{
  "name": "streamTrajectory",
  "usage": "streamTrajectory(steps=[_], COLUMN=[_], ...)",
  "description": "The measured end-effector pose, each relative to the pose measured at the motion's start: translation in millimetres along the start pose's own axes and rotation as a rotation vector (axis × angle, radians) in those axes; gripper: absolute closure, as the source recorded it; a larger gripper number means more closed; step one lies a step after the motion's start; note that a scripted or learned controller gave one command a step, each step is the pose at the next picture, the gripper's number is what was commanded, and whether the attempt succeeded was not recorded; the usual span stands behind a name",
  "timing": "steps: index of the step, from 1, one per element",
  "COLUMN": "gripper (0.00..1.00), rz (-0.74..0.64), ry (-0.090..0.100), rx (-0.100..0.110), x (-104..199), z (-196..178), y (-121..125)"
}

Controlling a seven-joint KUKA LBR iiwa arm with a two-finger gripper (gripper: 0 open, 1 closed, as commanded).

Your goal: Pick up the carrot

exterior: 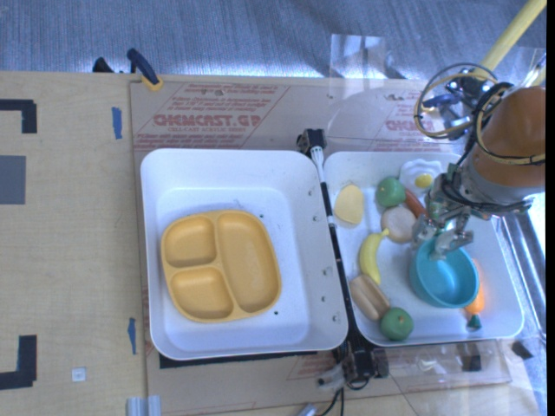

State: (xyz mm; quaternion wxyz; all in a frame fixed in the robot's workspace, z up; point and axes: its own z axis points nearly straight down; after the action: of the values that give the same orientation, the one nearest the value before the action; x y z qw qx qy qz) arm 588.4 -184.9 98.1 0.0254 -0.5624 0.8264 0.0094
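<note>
The carrot [473, 305] is a small orange piece with a green tip, lying in the right bin [512, 271] near its lower right corner. It is tucked against the right side of a blue bowl [446, 277], which partly hides it. My gripper [438, 238] hangs over the bowl's upper left rim, up and to the left of the carrot and apart from it. Its two silver fingers stand open with nothing between them.
The right bin also holds a banana [371, 256], a green apple [397, 323], a bread roll [368, 297], a green fruit [390, 191], a red-orange stick [415, 204], a fried egg [422, 178] and a pale yellow slice [349, 204]. The left bin [173, 172] holds a yellow divided plate [220, 265].
</note>
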Motion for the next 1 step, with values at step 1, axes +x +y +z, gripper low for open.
streamTrajectory(steps=[1], gripper=[1.00], rz=[-0.005], ry=[-0.001], rx=[0.001], x=[0.1], z=[0.1], y=[0.2])
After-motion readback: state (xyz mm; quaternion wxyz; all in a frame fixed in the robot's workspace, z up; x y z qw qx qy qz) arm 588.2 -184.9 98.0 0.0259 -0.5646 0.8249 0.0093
